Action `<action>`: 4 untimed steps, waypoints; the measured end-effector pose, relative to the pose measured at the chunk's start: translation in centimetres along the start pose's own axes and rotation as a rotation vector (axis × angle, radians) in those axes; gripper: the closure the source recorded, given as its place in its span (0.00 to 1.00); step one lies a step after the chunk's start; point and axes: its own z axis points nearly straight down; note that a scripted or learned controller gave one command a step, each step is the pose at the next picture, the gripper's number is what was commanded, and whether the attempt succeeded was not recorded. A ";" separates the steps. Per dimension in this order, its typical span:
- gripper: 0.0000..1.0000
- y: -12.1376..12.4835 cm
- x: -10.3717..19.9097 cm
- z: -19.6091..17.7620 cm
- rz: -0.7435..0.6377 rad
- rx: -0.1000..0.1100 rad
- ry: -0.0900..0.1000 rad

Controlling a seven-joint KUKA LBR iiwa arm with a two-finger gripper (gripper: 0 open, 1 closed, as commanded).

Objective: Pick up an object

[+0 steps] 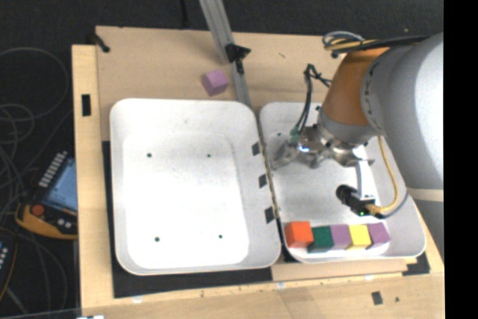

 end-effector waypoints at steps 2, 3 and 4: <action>1.00 -9.7 6.5 -10.3 0.002 0.003 0.002; 1.00 -7.0 17.4 -9.9 -0.003 0.006 0.002; 1.00 -8.7 15.4 -15.3 0.009 0.001 0.000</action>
